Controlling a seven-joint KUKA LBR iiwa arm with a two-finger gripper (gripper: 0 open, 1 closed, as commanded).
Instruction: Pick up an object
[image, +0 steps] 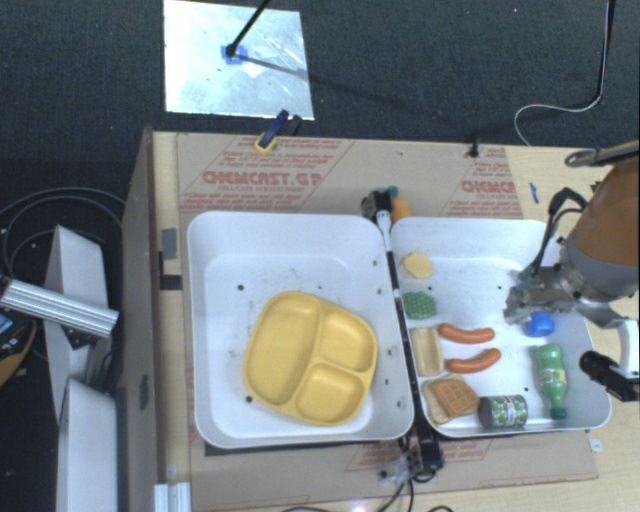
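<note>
Your claw (528, 300) sits low in the right bin (470, 240), just above the blue object (540, 324), likely lining up a grab; can't tell if it's spread or pinching.

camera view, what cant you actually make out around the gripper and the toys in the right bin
- Gripper: too blurred to show whether it grips anything.
- Blue object: partly covered by the gripper, so its shape and kind stay unclear.
- Arm: cut off by the right edge.
- Can label: too small to read.
- Items at the top of the divider: small, unidentifiable.
</note>
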